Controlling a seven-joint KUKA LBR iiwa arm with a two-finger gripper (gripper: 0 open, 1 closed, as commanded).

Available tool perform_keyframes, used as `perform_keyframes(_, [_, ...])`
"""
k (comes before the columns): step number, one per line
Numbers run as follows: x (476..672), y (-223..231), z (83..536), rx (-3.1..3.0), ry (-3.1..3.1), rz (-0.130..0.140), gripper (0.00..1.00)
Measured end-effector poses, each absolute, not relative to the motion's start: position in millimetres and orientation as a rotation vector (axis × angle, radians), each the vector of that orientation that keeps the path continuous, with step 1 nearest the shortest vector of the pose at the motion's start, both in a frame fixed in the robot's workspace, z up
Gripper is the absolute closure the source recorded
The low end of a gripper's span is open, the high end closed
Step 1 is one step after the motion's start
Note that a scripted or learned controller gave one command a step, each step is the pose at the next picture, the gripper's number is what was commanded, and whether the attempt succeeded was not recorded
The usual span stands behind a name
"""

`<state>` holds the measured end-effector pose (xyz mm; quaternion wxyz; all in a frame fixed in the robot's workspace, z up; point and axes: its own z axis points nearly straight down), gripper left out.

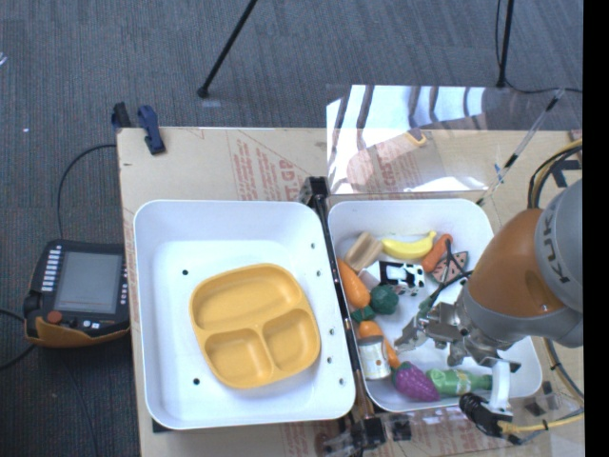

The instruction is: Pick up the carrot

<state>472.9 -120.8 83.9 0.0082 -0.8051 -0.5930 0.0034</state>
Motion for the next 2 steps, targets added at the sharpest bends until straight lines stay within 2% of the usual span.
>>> perform_keyframes(1, [473.1, -123, 94, -2.524, -1.837, 0.011, 1.00])
perform_keyframes(2, [485.3, -58, 187, -2.760, -1.485, 0.005, 1.00])
